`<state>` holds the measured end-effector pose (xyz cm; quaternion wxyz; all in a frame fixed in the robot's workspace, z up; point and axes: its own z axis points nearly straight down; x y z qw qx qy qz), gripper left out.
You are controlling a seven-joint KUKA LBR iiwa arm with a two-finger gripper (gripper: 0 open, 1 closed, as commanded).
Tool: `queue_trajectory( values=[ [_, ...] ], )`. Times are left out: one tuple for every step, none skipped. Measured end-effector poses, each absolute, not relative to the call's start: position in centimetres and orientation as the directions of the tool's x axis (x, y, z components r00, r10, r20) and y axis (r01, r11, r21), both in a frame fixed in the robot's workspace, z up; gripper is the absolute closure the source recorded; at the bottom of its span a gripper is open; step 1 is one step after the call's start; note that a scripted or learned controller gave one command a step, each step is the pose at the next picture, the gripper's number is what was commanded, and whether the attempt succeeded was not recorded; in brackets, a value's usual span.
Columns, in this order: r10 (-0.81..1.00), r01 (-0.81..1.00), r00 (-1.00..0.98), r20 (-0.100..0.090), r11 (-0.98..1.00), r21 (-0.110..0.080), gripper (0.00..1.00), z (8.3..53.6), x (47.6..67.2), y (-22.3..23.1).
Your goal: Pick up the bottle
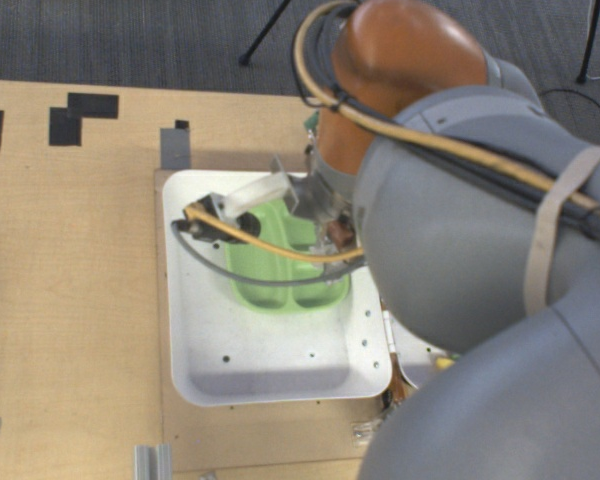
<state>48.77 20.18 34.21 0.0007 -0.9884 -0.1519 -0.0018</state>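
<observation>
- Two bins sit side by side on the bench (70,268). The white bin (280,368) at the view's left is in plain sight, while the second bin (412,346) is a pale sliver behind the arm (460,218).
- One green thing (265,268) lies in the middle of the white bin, flat on the floor, with its rounded end toward the bin's near wall. It is the only loose item I can make out there, so I take it for the bottle. Its upper half is covered, and I cannot be sure of its shape.
- The gripper (320,230) is low inside the white bin, over the far right part of the green thing and close to it or touching it; I cannot tell which. The arm reaches in from the right and bends steeply down, which suits a grasp from above on something lying flat.
- Whether the gripper is apart, together or clamped on anything cannot be told: the wrist and cables mask it.
- The bin floor toward the near wall is bare, so nothing there crowds a lift.
- Judgement: the step in hand looks like the descent or the grasp itself, and the lift is not yet done. The risk is a slippery, rounded body sliding aside when it is pinched off-centre.
</observation>
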Motion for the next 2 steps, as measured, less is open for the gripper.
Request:
queue_trajectory(
  values=[
    [0.544, 0.544, 0.839, -0.001, -0.839, 0.0, 1.0, 28.8, 48.6, 21.8],
    [0.42, 0.42, 0.908, 0.004, -0.908, 0.001, 1.0, 38.7, 48.7, 18.7]
  ],
)
